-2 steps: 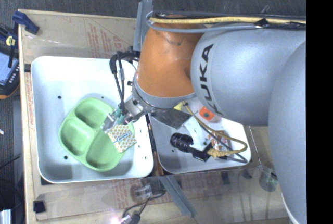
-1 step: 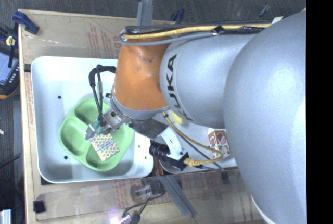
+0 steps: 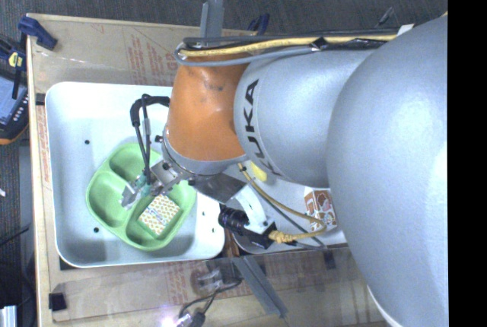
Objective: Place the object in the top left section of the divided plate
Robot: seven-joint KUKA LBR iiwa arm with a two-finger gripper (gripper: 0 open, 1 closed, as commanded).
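Observation:
A green divided plate [image 3: 106,192] lies in the left white bin [image 3: 72,158]. A tan, patterned flat object [image 3: 158,213] rests in the plate's lower right section. My gripper [image 3: 137,192] hangs over the middle of the plate, just above and left of that object, at the ridge between sections. The grey arm with its orange band [image 3: 202,116] covers the plate's right side and most of the bins.
The right bin is nearly all hidden under the arm; a bit of its rim [image 3: 217,242] shows near cables and a black connector [image 3: 236,220]. A black hose [image 3: 141,128] loops above the plate. Bare bin floor lies left of and above the plate.

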